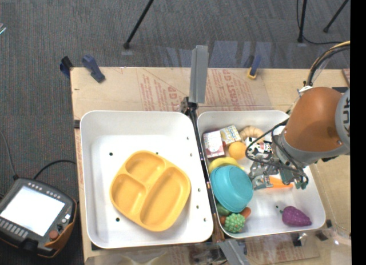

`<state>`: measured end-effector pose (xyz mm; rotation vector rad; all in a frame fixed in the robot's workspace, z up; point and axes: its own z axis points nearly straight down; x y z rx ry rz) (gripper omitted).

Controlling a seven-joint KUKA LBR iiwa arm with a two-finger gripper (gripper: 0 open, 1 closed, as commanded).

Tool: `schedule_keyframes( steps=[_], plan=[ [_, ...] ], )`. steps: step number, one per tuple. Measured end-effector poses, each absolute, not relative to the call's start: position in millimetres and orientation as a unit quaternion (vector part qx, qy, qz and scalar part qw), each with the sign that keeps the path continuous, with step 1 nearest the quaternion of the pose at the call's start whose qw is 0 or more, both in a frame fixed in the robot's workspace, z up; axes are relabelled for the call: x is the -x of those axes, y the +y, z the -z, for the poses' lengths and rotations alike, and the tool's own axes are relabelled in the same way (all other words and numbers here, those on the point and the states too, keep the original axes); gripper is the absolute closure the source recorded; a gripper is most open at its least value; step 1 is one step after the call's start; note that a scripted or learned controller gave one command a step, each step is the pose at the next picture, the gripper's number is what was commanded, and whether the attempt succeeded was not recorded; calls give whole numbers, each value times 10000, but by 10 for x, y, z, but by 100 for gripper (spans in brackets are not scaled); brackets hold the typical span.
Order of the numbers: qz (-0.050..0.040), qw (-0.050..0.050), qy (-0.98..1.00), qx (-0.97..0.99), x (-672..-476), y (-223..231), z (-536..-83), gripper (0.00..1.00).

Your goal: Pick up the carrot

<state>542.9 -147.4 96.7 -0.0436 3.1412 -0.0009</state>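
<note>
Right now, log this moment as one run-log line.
task: pick up carrot | gripper: low in right white bin, at orange carrot | grasp: unconfirmed | neighbour: teal plastic bowl

The arm [317,124] runs off the frame's right edge and covers most of the carrot [281,183], leaving an orange stub. The tool [273,177] is too cluttered to read. The blue bowl [231,188] hides part of the green toy [234,222].

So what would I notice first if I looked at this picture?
Probably the big yellow tray lying alone in the left bin. Then the robot arm's orange band over the crowded right bin, where its gripper sits by the orange carrot, beside a blue bowl and purple grapes.
</note>
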Motion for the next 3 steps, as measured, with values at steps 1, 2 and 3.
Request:
schedule_keyframes(
  steps=[1,2,3],
  plan=[
    [11,36,10000,78,-5332,-1942,-1619,100],
    [-7,18,9978,-664,-5145,-1385,-2067,100],
    [-11,2,9906,-1366,-5113,-542,-2254,100]
  ],
)
